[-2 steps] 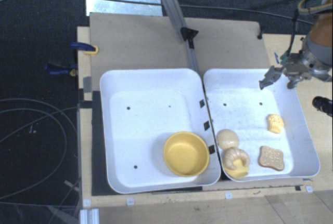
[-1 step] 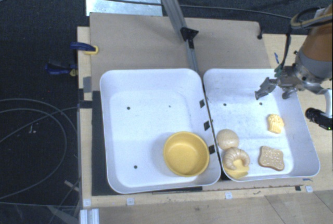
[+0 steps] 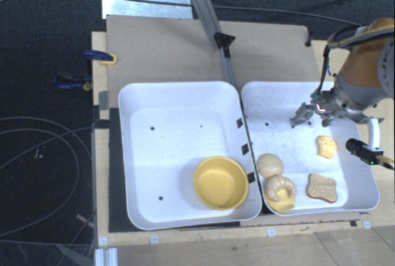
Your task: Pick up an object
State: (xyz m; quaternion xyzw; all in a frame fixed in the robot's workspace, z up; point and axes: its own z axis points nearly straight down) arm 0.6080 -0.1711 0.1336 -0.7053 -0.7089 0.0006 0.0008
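My gripper (image 3: 312, 118) hangs over the upper middle of the right bin (image 3: 271, 104), its fingers spread open with nothing between them. A yellow corn piece (image 3: 326, 147) lies just below and right of it, apart from the fingers. Further toward the front of that bin lie a slice of toast (image 3: 322, 187), a round bun (image 3: 270, 165) and a croissant (image 3: 279, 186) resting on a small yellow item (image 3: 285, 203). A yellow bowl (image 3: 221, 182) stands upright in the front right corner of the left bin (image 3: 166, 110).
The arm's orange band and grey body (image 3: 364, 70) enter from the right, above the right bin's far edge. A slanted grey pole (image 3: 207, 8) crosses the bench toward the ridge between the bins. Blue clamps (image 3: 80, 73) grip the bench's left edge.
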